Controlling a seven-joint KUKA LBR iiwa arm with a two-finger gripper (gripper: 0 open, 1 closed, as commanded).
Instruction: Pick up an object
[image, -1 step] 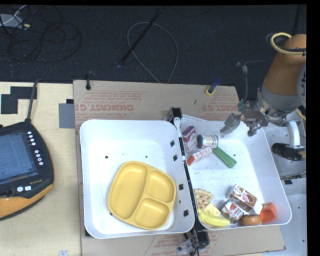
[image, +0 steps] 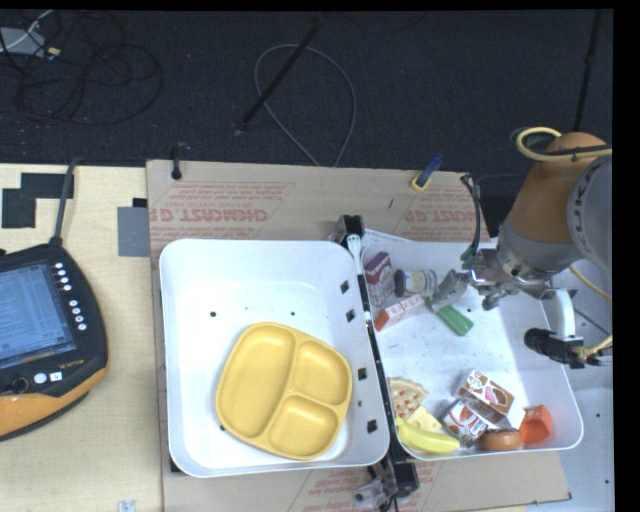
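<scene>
Green marker (image: 455, 320), a short stubby cylinder, lay in the upper middle of the right bin (image: 560, 385), and we judged it the likeliest target, since the gripper (image: 470, 287) hung just above and beside it at the frame's right. We could not tell how the fingers stood; the wrist hardware blurred them together, and we saw nothing held between them.

To do this step well, we thought the arm should come straight down with the fingers set across the marker's short width, not along its length, so it would not roll away on the smooth white floor.

Close company complicated that. A small purple carton (image: 377, 268) and a flat red-and-white packet (image: 397, 309) lay just to the marker's left, near the divider between the bins, and a small clear jar (image: 424, 281) sat between them and the gripper. A careless descent could nudge any of these. Lower in the same bin, well apart, we saw a banana (image: 428, 438), brown snack packets (image: 478, 405) and an orange piece (image: 536, 425). The left bin (image: 200, 290) held a yellow divided plate (image: 283, 390).
</scene>
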